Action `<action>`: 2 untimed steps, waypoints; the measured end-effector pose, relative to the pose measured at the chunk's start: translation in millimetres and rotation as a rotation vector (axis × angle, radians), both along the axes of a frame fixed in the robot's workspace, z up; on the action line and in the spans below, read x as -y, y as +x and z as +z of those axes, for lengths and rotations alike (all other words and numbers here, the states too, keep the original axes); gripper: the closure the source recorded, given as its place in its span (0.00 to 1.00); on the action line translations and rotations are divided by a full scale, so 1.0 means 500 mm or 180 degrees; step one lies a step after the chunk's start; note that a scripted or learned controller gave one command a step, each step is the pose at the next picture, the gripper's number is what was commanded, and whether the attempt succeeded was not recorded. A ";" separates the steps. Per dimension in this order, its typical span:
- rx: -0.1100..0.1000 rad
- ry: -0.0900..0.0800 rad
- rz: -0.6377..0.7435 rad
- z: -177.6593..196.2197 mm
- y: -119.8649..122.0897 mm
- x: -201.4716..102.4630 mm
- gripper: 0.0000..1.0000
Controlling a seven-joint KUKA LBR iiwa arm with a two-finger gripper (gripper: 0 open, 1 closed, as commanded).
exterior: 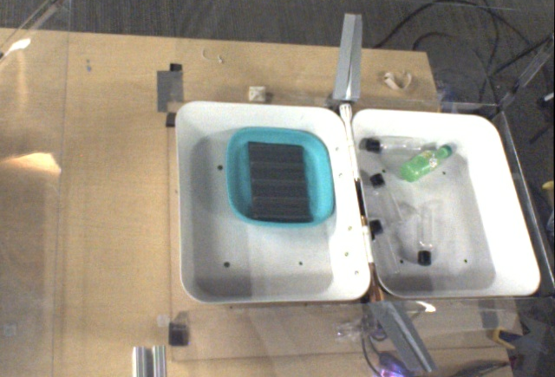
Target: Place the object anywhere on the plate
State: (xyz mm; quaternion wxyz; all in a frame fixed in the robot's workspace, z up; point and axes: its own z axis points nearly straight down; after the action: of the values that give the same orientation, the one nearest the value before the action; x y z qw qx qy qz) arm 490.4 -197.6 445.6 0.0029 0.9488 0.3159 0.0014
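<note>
The arm's colours, shape and markings cannot be told here.

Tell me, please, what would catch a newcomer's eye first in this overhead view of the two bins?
The turquoise plate in the left bin stands out first, its bright rim framing a dark ribbed block that lies on it. Next comes the small green bottle lying tilted in the upper part of the right bin, beside clear tubes with black caps.

No text, label or number is legible anywhere.
</note>
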 end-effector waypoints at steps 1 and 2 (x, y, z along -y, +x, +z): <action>-0.0009 0.0004 0.0978 -0.116 0.007 0.015 1.00; -0.0012 0.0009 0.1142 -0.304 -0.004 -0.107 1.00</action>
State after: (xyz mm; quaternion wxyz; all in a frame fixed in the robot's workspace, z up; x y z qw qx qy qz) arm 488.3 -143.9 293.4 0.0006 0.8772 0.4801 0.0006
